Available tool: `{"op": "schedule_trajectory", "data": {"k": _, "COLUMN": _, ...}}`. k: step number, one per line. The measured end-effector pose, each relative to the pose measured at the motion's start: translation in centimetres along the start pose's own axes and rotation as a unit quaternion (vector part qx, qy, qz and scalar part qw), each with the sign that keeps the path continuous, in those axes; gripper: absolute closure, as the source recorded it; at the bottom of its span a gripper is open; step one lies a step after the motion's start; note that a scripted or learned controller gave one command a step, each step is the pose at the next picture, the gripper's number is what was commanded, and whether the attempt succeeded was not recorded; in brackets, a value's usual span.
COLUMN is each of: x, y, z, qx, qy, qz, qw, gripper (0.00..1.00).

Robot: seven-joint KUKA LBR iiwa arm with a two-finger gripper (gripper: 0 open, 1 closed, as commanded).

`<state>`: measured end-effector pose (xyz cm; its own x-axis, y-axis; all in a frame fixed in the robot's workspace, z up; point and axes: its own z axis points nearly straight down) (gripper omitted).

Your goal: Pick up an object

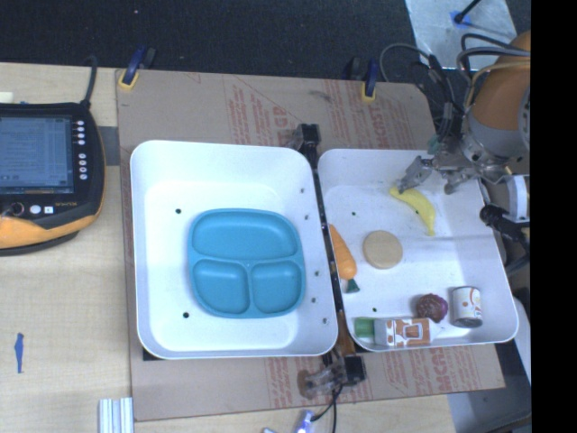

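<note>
The arm (pixel 494 106) reaches in over the far end of the right bin (pixel 478 269), and its pincer (pixel 431 171) hangs just above the upper tip of the banana (pixel 418 206). The step in hand looks like the approach to a grasp, with the banana the likely target, though the task names no one object. The fingers seem spread, one dark prong out toward the banana's end, but they are small and tangled with cables, so I cannot tell how wide they stand; nothing shows between them.

The next move would call for lowering squarely over the banana's curved body and closing across its narrow width, since the tip alone offers a poor hold.

Other candidates lie well apart in the same bin: a tan disc (pixel 383 249) in the middle, a carrot (pixel 342 253) against the left wall, and along the near wall a flat box (pixel 394 332), a dark round fruit (pixel 432 308) and a small can (pixel 466 306). The left bin (pixel 162 242) holds a blue tray (pixel 245 262).

The arm's upper part is cut off at the edge, and the wrist hides some of the bin's far corner.
</note>
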<state>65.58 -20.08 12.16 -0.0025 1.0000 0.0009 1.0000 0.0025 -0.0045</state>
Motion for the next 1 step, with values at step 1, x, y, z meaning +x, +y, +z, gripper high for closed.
{"op": "schedule_trajectory", "data": {"k": 1, "x": -0.30, "y": -1.05, "z": 1.10, "qx": 0.000, "qy": 0.000, "qz": 0.000, "qw": 1.0000, "gripper": 0.00}}
